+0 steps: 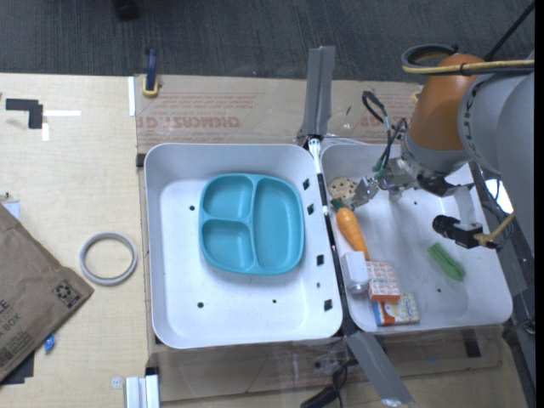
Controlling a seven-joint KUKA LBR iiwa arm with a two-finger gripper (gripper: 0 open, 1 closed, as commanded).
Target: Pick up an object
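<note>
the right bin (pixel 489 300) holds the loose things that could be picked. a carrot (pixel 349 229), orange with a paler tip, lies along the bin's left wall, pointing up toward a round speckled cookie-like piece (pixel 341 187) near the top left corner. just below the carrot sits a small white block (pixel 354 269), and touching that a small red and white carton (pixel 383 280), with a flat packet (pixel 399 310) in orange and blue under it near the front wall. a green stick-like piece (pixel 446 261) lies on its own toward the right side of the bin, well apart from the carton.

the left bin (pixel 170 253) carries a turquoise divided plate (pixel 252 223) with three compartments, sitting about in its middle. out on the bench to the left lie a grey tape ring (pixel 108 257) and a corner of brown cardboard (pixel 34 291). a grey upright divider piece (pixel 320 92) stands behind where the two bins meet.

the arm (pixel 489 100) comes in from the right, its orange band above the wrist, and cables loop over the back of the right bin. the gripper (pixel 369 189) is down low over the upper left part of that bin, just beside the cookie-like piece and above the carrot's tip. from here i cannot tell how its tips are set, nor see anything caught in it.
</note>
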